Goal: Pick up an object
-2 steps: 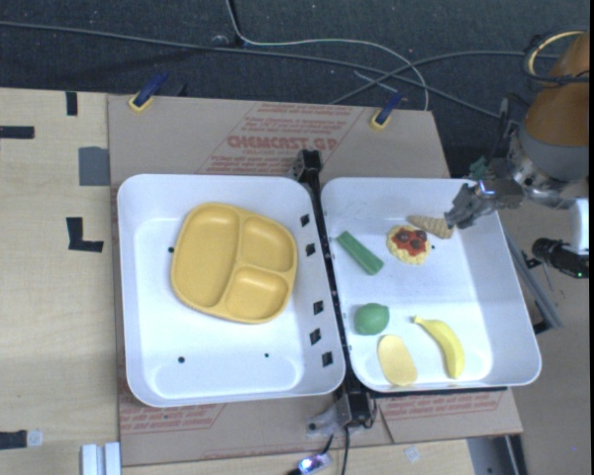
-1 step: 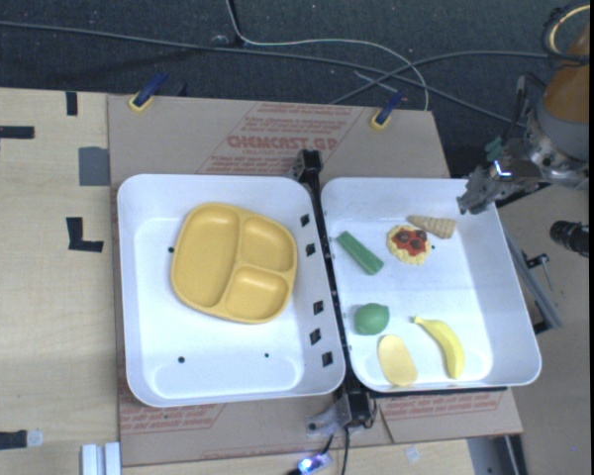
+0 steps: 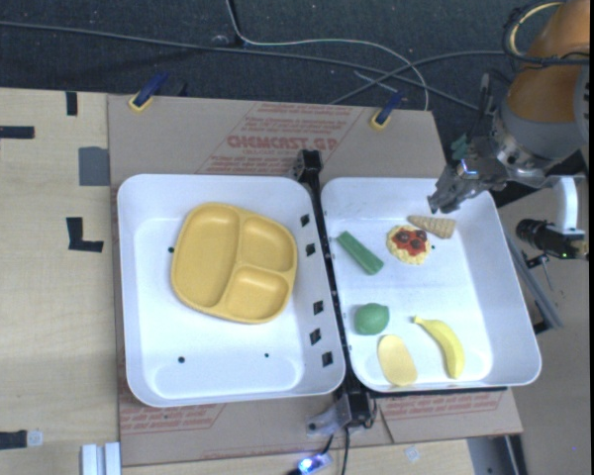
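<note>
Toy food in the right bin
The pincer hangs by the cone — open or closed, I cannot tell.

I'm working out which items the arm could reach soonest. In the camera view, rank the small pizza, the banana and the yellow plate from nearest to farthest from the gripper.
Measured from the gripper at the right bin's upper edge:
1. Small pizza, just below and left of it, in the right bin.
2. Banana, lower in the right bin.
3. Yellow plate, across in the left bin.
</note>
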Robot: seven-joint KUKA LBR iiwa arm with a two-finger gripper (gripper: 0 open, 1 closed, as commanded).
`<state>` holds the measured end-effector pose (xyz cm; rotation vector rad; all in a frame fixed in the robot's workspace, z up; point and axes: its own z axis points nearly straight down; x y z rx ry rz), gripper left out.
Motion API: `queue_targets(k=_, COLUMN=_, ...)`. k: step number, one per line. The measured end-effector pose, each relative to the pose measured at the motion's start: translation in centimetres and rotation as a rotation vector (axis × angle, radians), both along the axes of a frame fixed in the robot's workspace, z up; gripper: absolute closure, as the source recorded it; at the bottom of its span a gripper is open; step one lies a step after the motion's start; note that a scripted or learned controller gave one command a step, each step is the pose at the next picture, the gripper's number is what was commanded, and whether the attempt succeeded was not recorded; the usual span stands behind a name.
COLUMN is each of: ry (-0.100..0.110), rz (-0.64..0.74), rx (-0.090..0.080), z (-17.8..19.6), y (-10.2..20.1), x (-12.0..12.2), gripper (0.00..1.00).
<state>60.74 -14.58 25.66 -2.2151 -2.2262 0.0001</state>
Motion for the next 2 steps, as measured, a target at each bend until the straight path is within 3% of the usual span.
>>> queue_targets(k=2, ry=-0.001, rz=0.002, rx=0.0, z=-0.6, y=10.0, x=2.2, gripper=1.0)
